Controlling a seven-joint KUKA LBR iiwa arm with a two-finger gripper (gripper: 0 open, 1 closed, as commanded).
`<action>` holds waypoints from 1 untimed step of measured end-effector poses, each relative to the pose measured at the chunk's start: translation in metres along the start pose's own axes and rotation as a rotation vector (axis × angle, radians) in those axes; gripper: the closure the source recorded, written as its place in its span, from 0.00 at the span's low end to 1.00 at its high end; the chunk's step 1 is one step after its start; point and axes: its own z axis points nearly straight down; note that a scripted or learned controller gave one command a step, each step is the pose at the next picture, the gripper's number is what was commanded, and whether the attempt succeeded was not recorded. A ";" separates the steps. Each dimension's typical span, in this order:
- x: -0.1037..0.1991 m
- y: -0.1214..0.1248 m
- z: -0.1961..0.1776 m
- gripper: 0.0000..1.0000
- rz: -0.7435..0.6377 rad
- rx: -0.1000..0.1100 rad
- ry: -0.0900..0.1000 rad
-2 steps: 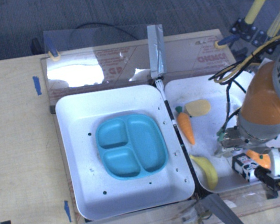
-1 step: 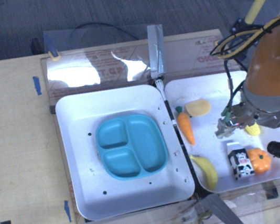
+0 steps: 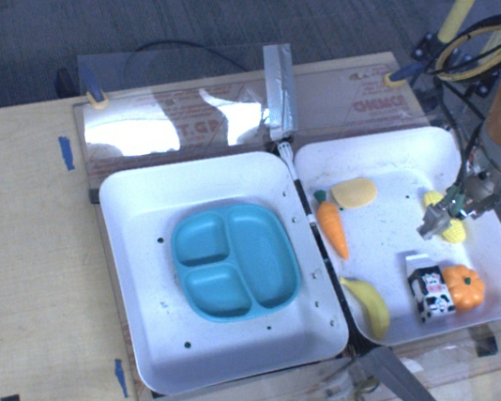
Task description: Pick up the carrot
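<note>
The carrot, orange with a green top, lies along the left wall of the right bin, its tip pointing toward the front. My gripper hangs over the right side of that same bin, well to the right of the carrot, just above a yellow corn cob. Nothing of the carrot is between its fingers.
A pale yellow potato-like piece sits beside the carrot's top. A banana, a small black-and-white carton and an orange pumpkin lie at the front of the right bin. The left bin holds a blue divided plate.
</note>
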 end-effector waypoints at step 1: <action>-0.015 0.015 0.056 1.00 0.283 0.012 0.006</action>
